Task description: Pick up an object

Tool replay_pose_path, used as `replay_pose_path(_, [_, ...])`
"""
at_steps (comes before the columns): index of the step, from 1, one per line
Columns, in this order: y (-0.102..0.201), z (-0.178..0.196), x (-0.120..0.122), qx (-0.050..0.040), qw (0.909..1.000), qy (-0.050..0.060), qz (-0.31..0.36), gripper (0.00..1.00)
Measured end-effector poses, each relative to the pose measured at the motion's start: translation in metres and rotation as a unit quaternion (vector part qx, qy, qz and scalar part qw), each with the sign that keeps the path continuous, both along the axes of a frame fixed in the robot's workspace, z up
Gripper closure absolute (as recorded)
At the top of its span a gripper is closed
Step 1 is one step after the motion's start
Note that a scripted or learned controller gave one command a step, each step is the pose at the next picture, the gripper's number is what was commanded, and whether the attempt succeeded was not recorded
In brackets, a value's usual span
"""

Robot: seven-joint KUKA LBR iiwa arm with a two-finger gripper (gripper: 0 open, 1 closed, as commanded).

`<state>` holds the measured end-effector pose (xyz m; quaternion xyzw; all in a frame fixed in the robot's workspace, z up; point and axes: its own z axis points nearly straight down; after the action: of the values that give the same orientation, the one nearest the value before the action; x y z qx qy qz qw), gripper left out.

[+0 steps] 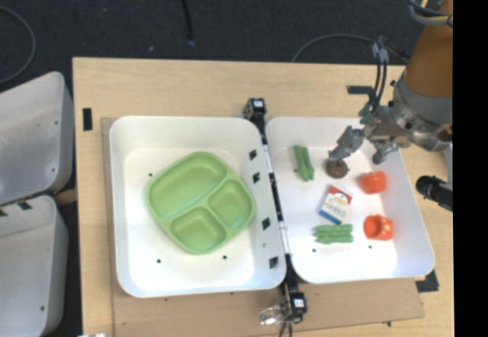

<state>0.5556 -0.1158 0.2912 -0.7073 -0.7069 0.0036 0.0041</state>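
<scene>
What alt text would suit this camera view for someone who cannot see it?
A robot arm's claw hangs over the right white bin, just above a small brown object among green, orange and boxed toy foods. The left bin holds a green divided plate.

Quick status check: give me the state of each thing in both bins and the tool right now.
Green divided plate: flat in left bin, compartments bare.
Green pickle: lying in right bin.
Brown round piece: in right bin, under a tool finger.
Small carton: lying flat.
Green beans: lying flat.
Two orange pieces: loose in right bin.
Tool: open, holding nothing.
</scene>
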Motion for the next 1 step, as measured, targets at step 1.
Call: replay_pose_path(1, [0.0002,0.0066,0.0017,-0.0004,1.0000,-0.007,0.001,0.00])
